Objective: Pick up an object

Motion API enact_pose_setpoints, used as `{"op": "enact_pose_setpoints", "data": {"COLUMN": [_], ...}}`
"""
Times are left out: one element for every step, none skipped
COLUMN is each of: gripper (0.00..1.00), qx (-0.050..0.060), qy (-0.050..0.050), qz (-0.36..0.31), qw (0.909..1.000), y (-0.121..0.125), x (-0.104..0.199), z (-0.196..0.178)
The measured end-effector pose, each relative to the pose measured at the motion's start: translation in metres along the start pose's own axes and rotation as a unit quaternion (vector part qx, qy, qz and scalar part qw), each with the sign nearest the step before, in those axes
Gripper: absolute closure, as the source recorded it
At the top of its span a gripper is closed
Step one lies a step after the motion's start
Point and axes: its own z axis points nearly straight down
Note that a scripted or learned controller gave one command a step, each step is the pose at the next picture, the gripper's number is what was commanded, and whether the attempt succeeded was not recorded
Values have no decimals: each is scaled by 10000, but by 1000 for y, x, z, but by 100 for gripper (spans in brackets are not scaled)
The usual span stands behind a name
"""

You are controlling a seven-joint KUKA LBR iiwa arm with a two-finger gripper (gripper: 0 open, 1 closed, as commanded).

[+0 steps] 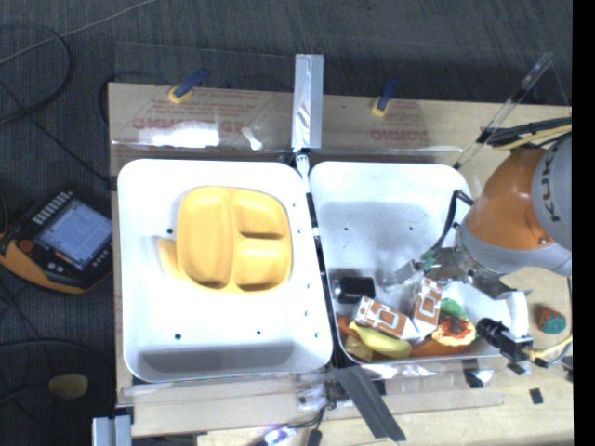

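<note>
At 4 o'clock on the desk (437,119), the right bin (390,203) holds a heap along its near edge: banana (379,344), patterned box (383,317), black block (352,286), pizza toy (453,330). Over it hangs the hand (429,269); whether it is clenched, I cannot tell. At 9 o'clock, a yellow tray (232,237) lies in the left bin (149,342).

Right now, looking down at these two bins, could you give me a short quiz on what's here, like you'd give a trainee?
1. True or false: the yellow tray lies in the left bin.
2. Which bin holds the banana? A) left B) right
3. Fill in: the arm has an ______ band above its wrist.

Key: 1 true; 2 B, the banana lies near the front edge of the right bin, beside a patterned carton; 3 orange.
</note>
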Motion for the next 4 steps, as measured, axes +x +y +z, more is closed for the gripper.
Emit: {"op": "enact_pose_setpoints", "data": {"gripper": [100,100,100,100], "qx": [-11,-53,91,96], "qy": [4,9,17,35], "qz": [7,1292,-4,-1437], "qw": [10000,9916,10000,9896], "y": [2,-17,-26,-4], "x": [-1,-5,14,52], "z": [-8,-3,-7,-17]}}
